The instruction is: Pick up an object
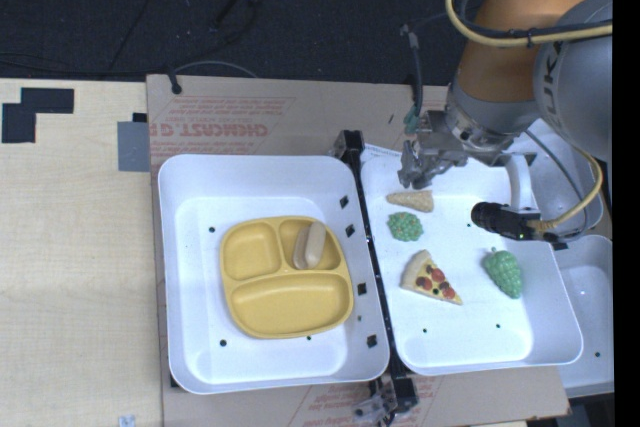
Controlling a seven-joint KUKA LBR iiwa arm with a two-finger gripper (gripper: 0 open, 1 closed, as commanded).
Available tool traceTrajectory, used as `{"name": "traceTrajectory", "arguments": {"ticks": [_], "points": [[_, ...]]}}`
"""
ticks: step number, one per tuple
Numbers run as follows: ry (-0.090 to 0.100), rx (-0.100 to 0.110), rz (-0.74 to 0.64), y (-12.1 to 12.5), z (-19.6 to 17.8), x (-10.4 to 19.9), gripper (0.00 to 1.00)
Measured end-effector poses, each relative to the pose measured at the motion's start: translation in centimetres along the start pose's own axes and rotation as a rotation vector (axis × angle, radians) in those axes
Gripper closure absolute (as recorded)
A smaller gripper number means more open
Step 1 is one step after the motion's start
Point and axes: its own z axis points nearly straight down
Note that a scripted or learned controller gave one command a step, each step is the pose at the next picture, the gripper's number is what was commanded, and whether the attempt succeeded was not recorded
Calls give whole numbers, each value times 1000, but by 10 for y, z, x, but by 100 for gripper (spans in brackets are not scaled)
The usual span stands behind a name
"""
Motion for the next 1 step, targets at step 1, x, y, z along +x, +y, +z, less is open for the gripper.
{"name": "traceTrajectory", "arguments": {"ticks": [1], "points": [[0,-1,0,2,0,45,100]]}}
